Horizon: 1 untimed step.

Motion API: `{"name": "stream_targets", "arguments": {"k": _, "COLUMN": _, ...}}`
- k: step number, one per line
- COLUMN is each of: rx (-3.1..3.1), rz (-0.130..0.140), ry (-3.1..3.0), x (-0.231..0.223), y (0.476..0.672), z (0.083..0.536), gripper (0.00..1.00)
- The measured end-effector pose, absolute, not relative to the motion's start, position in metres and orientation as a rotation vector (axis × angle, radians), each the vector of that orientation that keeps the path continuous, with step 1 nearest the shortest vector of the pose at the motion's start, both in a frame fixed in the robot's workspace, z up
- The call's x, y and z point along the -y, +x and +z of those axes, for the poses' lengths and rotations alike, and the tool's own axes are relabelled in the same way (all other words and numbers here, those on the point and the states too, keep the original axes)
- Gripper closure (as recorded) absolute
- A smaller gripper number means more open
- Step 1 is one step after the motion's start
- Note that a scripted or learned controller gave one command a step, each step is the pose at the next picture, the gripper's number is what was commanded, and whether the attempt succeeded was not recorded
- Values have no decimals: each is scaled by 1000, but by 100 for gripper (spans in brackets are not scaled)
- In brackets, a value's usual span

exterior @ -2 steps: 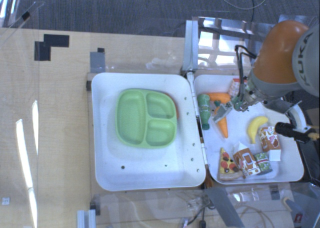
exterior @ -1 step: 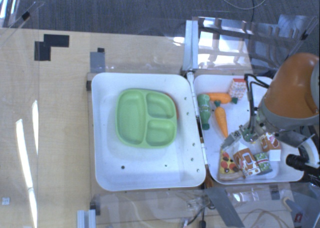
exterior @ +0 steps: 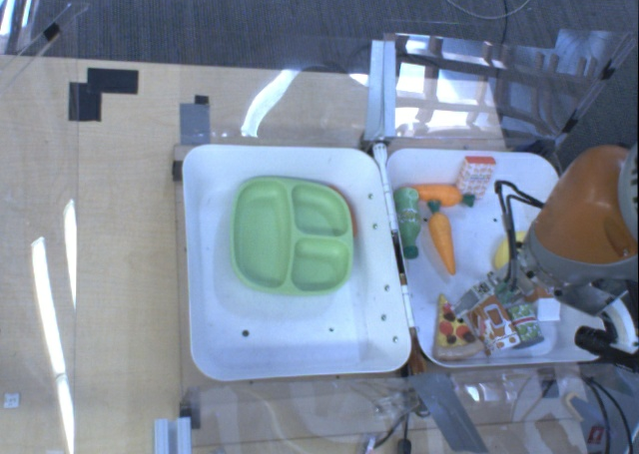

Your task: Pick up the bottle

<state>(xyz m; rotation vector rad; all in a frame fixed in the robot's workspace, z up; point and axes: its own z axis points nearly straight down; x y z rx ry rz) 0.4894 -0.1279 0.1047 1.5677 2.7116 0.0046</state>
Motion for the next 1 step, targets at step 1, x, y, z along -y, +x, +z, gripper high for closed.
{"name": "stream_targets", "arguments": {"k": 1, "rx": -2754, "rz": 6, "ry": 1498, "x": 25, "y": 496, "z": 186, "gripper": 0}}
